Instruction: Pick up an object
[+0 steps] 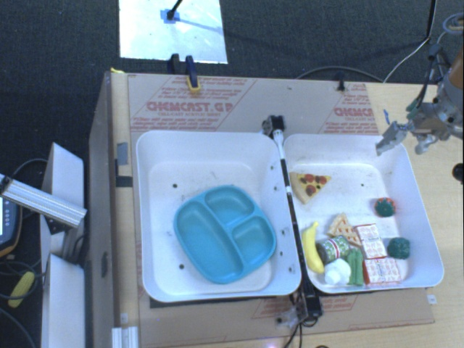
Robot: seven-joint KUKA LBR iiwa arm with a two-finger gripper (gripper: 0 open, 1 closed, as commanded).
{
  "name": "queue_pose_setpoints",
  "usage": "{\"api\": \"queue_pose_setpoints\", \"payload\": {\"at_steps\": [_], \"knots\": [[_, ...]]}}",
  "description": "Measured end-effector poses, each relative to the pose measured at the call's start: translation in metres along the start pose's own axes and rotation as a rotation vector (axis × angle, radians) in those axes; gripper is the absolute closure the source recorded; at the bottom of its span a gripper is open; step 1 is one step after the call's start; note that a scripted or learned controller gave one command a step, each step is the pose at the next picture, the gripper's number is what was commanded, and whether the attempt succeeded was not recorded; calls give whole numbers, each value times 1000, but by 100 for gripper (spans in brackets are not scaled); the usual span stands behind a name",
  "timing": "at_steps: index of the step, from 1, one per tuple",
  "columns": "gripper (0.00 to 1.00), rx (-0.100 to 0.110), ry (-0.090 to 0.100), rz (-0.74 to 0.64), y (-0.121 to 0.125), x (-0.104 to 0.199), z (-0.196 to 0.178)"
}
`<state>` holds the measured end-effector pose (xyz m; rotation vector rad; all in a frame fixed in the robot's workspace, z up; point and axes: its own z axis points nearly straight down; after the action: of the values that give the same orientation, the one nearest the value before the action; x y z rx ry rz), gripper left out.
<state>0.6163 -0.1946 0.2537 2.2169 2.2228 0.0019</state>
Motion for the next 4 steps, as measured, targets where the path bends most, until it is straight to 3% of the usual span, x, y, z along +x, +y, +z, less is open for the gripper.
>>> {"api": "queue_pose_setpoints", "payload": {"at_steps": [1, 2, 3, 4], "knots": [[0, 3, 1, 1, -77, 51, 60], [0, 1, 0, 0, -57, -6, 148], [0, 22, 5, -3, 32, -12, 172], [0, 50, 2, -1, 42, 17, 174]]}}
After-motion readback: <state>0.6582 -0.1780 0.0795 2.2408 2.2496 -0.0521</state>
